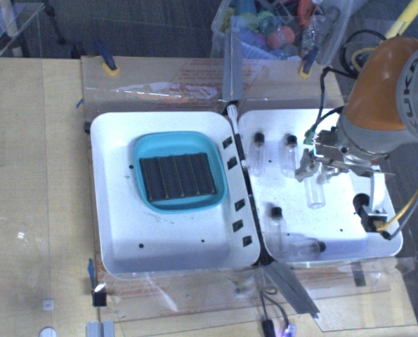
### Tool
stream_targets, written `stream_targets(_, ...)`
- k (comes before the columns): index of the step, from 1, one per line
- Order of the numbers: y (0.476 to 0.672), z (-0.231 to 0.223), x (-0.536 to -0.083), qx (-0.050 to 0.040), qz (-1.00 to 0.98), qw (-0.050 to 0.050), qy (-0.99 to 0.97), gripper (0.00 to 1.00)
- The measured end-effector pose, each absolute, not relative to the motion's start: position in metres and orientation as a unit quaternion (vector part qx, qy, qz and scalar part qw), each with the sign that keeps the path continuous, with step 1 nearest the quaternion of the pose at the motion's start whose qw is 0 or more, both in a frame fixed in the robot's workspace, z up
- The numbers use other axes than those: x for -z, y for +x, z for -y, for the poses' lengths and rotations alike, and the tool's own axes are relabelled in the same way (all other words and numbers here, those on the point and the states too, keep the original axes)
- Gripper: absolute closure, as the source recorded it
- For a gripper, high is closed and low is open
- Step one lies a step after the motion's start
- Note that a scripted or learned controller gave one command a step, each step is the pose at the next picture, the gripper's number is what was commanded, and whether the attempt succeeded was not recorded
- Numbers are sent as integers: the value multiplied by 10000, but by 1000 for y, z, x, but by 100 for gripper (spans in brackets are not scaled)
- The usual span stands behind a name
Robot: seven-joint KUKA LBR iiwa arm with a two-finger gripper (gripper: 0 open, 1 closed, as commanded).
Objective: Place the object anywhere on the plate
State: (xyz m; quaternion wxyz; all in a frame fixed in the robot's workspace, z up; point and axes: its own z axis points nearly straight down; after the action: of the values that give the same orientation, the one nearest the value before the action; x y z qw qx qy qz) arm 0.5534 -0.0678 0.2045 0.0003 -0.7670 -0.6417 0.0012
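**Plainly: vials in the right bin, plate in the left**

Here the worktop (33, 188) carries two shallow white bins side by side. The left bin (114, 241) holds a teal plate (179, 170), a rounded square dish lying flat near the bin's middle. On the plate rests a dark ribbed slab (177, 176), black with lengthwise grooves, covering most of the plate's floor.

The right bin (335, 234) holds several small clear vials with black caps. Two lie toward the far left of that bin, one vial (258, 149) beside another (290, 152). A third vial (277, 222) lies nearer, close to the divider between the bins, and a fourth (303, 246) lies on its side along the near wall. A further clear vial (315, 194) sits in the bin's middle, just below the end effector (312, 166); it is transparent, cylindrical and hard to make out against the white floor, and its cap cannot be told.

The end effector hangs over the right bin's middle, reaching in from the right under the arm's orange band (384, 83). Whether it is released or clenched cannot be told, and whether it touches the vial beneath is unclear.

Beyond the bins, at the far side, stands a clear tub (293, 16) full of colourful items.
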Motion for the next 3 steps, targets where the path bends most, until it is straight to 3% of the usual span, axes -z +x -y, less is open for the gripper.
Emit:
stream_targets(1,553,68,-205,-10,6416,2,-7670,0)
stream_targets(3,657,159,-219,-3,6668,-9,-7452,0)
